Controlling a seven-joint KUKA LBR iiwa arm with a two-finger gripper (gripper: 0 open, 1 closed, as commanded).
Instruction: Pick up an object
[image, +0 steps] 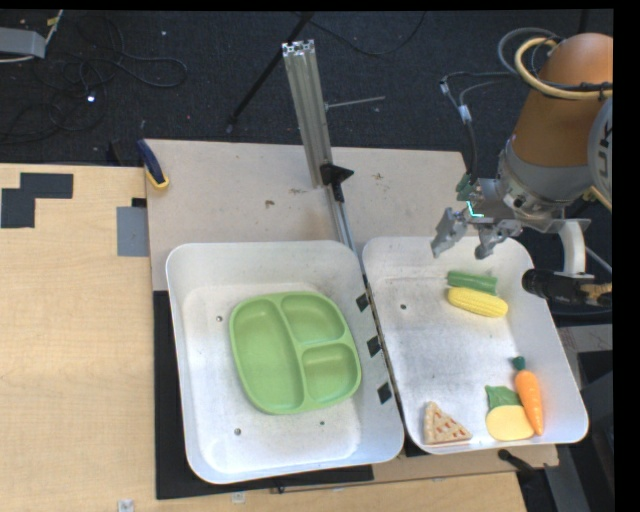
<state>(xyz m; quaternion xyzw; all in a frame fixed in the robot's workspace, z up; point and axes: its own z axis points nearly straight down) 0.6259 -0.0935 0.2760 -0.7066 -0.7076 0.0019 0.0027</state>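
Observation:
My gripper (468, 240) hangs over the far edge of the right bin (430, 350), fingers spread open with nothing between them. Just below it, a yellow corn cob with a green husk (476, 296) lies in the bin's far part. Near the bin's front right corner are an orange carrot (529, 398), a yellow and green piece (507, 416) and a tan waffle wedge (443, 424).
The left bin (200, 420) holds a green divided plate (296, 351). An upright metal post (310, 115) stands behind the bins, between them. A blue and yellow tool (152, 165) lies at the bench's far left.

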